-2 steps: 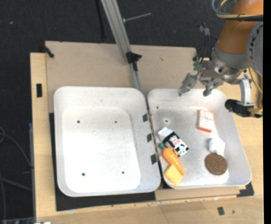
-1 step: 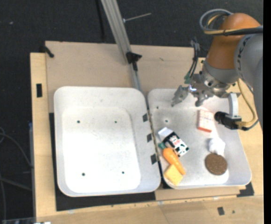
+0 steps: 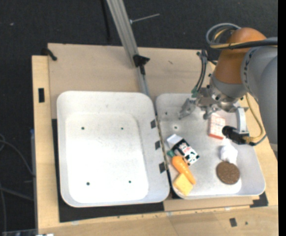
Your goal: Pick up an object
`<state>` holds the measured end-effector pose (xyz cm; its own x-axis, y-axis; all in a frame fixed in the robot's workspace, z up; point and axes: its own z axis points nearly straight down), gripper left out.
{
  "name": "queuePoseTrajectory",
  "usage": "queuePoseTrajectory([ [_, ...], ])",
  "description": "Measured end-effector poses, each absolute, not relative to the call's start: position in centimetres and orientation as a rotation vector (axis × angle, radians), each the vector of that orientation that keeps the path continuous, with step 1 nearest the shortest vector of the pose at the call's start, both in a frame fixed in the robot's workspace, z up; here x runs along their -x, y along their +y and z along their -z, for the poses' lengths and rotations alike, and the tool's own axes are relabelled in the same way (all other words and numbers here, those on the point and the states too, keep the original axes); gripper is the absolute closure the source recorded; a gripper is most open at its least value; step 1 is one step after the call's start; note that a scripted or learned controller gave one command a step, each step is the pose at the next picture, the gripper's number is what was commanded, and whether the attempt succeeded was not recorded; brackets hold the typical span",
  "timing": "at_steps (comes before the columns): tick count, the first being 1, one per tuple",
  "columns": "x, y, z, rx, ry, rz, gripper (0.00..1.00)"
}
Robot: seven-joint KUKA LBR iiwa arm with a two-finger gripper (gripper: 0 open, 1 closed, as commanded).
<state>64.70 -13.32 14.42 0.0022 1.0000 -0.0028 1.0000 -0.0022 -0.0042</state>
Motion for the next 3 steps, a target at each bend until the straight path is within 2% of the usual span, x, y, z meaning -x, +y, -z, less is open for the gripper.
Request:
queuePoseTrajectory([
  [1, -64.9, -13.3, -15.9, 2.230, -2.221, 0.004, 1.00],
  [2, -64.0, -13.4, -21.4, 2.229, -2.221, 0.006, 1.00],
  [3, -64.1, -13.6, -23.1, 2.226, -2.221, 0.004, 1.00],
])
